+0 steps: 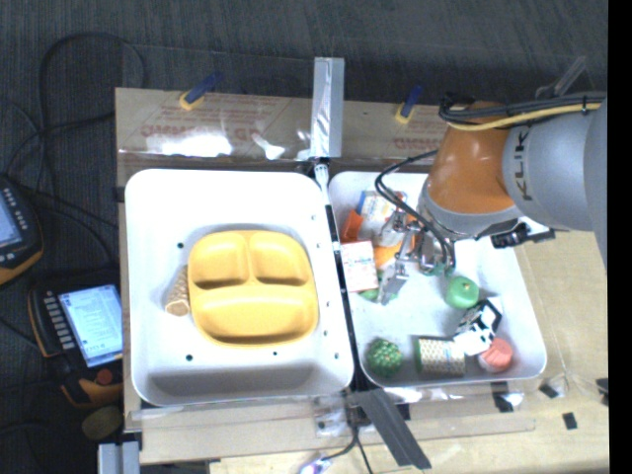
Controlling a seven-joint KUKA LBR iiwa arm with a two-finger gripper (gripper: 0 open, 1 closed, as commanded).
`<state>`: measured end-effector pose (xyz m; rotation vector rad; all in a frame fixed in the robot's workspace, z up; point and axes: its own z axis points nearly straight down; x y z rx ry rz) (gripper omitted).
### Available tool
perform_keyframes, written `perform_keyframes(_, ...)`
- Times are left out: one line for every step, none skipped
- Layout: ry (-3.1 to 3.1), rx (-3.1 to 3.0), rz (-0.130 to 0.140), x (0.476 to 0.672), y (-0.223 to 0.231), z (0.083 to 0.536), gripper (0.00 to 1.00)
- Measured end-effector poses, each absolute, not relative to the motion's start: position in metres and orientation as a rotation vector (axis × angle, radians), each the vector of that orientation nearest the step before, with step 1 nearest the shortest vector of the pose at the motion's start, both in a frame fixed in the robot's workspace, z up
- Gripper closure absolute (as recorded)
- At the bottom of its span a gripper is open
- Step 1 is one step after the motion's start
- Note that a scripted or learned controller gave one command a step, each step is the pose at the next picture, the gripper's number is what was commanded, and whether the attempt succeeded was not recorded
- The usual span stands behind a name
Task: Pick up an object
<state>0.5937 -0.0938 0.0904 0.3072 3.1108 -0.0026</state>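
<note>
The jaws of the two-finger gripper (395, 282) are seen slightly apart, clamped on nothing, in the right bin's (528, 316) upper-middle area. Just right of them lies a small round green plastic ball (461, 291), judged light, stiff and slippery, best taken across its middle.

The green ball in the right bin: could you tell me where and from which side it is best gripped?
Grip the green ball across its round middle, coming straight down from above. It sits free on the bin floor, with open space around most of its sides for the gripper.
</note>
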Motion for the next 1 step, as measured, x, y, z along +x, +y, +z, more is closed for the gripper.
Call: perform_keyframes(3.146,0.157,-0.007,0.6469,-0.0965,0.0901,0.00)
